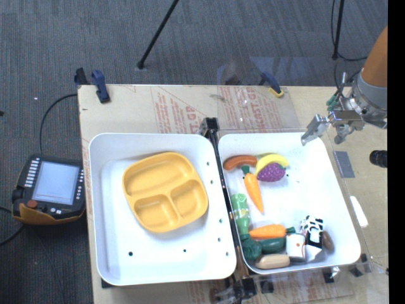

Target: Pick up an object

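Observation:
My gripper [327, 132] hangs over the back right corner of the right bin [335, 189], above the bench, with its fingers apart and nothing between them. Toy foods lie in that bin. A brown sausage [239, 162], a yellow banana [273, 160] and purple grapes [271, 173] are at the back. A carrot [254, 192] and a green bottle [240, 211] lie in the middle left. At the front sit a second carrot [267, 232], a cow-patterned toy [311, 227], a white block [295, 246] and a bread roll [273, 261]. All lie left of and nearer than the gripper.
The left bin [101, 170] holds a yellow divided plate [166, 190]. A teach pendant [50, 189] lies on the floor at the left. Blue clamps [100, 84] grip the bench's back edge, and tripod legs [161, 24] stand behind it.

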Controlling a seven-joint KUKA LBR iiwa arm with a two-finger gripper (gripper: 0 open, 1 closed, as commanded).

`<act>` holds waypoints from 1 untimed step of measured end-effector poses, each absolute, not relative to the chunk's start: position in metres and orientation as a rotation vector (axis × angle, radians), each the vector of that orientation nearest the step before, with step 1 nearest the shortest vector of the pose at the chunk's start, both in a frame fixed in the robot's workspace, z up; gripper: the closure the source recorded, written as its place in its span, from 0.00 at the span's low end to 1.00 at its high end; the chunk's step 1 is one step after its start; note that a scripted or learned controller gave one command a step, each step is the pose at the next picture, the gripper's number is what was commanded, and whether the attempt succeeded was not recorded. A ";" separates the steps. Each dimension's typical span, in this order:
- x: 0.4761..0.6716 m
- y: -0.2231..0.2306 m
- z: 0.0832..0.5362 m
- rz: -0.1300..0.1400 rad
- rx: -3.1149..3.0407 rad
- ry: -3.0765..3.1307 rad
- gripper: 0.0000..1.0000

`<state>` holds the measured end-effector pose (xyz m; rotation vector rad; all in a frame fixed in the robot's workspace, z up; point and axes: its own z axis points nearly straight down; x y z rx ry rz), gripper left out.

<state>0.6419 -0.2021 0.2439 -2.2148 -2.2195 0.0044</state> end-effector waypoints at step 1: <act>0.645 -0.154 0.100 -0.002 -2.126 -2.314 0.00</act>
